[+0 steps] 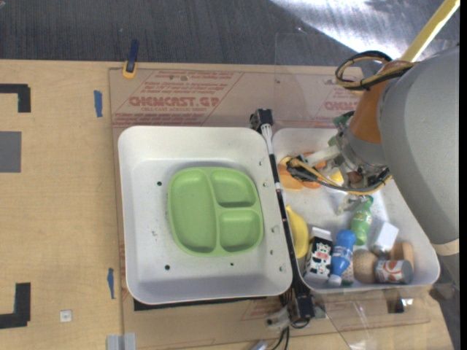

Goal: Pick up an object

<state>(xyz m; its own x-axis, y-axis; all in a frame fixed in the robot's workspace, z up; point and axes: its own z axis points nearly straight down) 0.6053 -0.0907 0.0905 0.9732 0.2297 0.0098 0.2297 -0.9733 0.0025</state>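
The arm (423,144) reaches in from the right and hangs over the right bin (427,265), its orange band (365,119) sitting above the wrist. The gripper (359,184) is down low over the far half of that bin, but the wrist and cables cover its business end, so whether it is released or clenched, I cannot tell. Nothing shows as held.

Right beside the gripper, toward the left bin, lies a jumble of orange and yellow pieces (310,173) with dark cables crossing them. Just on the near side of the gripper is a green bottle (361,221), tilted. Beyond that, along the near wall of the right bin, a row of pickable objects: a black-and-white cow-patterned carton (319,257), a blue bottle (341,255) touching it, a round tan piece (363,266), a red-and-white can (390,270) on its side, and a white block (384,235) just behind them. A yellow banana (296,230) hugs the wall shared with the left bin.

Over in the left bin (139,195), well apart from the gripper, a green divided plate (215,210) sits in the middle.
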